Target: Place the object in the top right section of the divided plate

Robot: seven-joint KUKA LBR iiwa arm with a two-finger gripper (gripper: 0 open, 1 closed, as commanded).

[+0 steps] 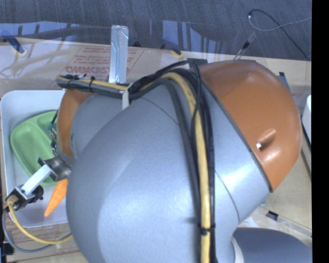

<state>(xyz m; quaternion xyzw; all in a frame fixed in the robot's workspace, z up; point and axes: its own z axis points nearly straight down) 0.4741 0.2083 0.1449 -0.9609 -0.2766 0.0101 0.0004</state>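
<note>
Orange and tapered, the carrot [55,197] lies at the lower left of the frame, on the floor of the left white bin [8,106]. Just above it you see the green divided plate [28,144], also inside that bin, its right part hidden behind the arm [170,169]. The carrot sits off the plate, below its lower edge. You cannot tell the gripper's state; the arm's grey and orange bulk covers it.
</note>
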